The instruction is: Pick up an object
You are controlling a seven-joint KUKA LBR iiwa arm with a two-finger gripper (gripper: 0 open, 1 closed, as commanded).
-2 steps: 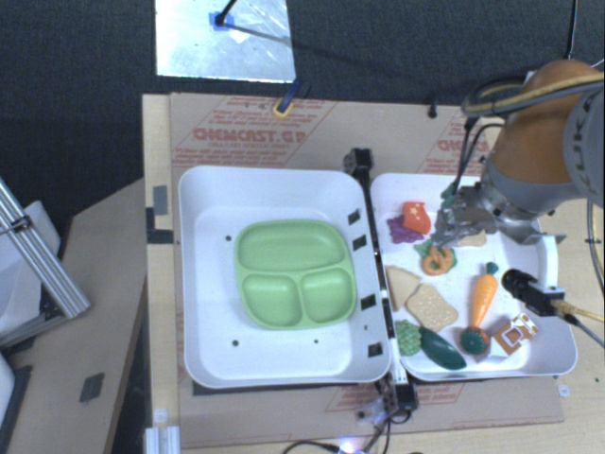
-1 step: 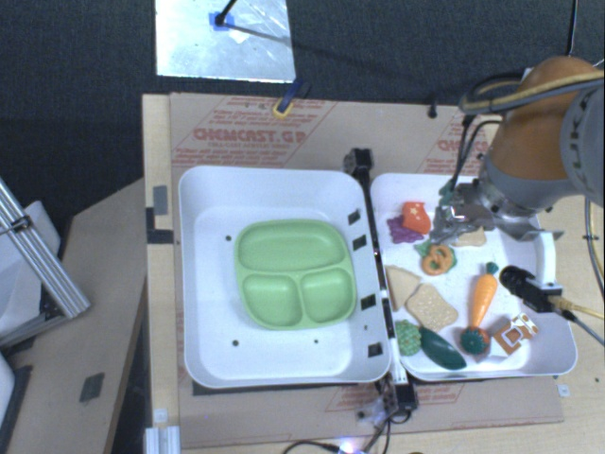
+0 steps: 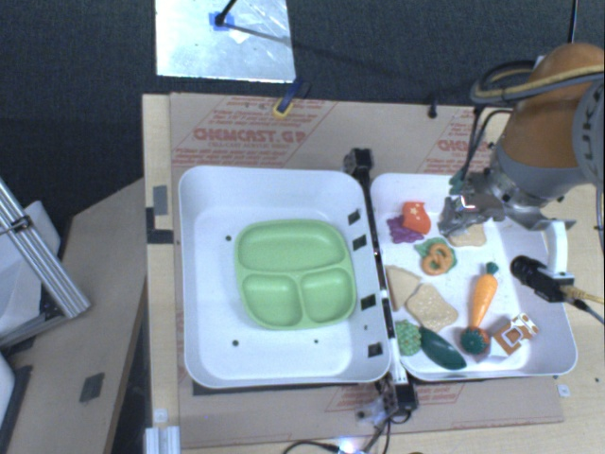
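The right bin (image 3: 558, 348) holds several toy foods: a red-orange piece on a purple one (image 3: 414, 218), a green-and-orange ring (image 3: 437, 256), two bread slices (image 3: 430, 304), an orange carrot (image 3: 483, 294), a dark green vegetable (image 3: 440, 348), a green broccoli piece (image 3: 407, 336), a brown-and-white pretzel-like piece (image 3: 515, 333) and a pale flat piece (image 3: 468, 235). My gripper (image 3: 459, 213) hangs low over the bin's upper part, just above the pale flat piece and right of the red-orange piece. Nothing can be seen between its fingers.
The left bin (image 3: 208, 253) holds a green three-compartment tray (image 3: 293, 272). A black divider (image 3: 373, 263) runs between the two bins. A black cylinder (image 3: 539, 277) on the arm sticks out over the right bin's right side. A shiny sheet (image 3: 222, 26) lies beyond the bench.
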